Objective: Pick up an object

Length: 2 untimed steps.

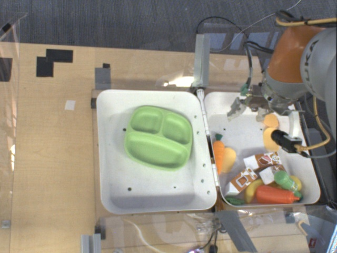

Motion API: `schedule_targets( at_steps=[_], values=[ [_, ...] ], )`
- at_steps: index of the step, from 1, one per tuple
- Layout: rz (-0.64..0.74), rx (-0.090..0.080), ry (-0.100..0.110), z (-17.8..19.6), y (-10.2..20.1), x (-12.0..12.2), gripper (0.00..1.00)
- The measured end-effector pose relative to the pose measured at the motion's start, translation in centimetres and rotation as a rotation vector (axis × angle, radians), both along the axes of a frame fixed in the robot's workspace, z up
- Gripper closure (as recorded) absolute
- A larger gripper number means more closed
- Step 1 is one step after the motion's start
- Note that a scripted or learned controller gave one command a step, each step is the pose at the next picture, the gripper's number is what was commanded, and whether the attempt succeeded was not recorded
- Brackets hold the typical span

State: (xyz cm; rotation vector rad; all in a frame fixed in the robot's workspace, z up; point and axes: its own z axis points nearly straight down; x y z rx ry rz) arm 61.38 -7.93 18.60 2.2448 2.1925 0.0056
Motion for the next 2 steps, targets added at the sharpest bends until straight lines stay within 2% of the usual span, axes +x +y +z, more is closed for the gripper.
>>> schedule_targets(
  at_steps=[1, 2],
  values=[
    [-0.208, 0.000, -0.001, 5.0, -6.1, 4.0, 0.00],
    [-0.428, 0.001, 0.001, 2.4, -5.4, 4.8, 0.00]
  ],
)
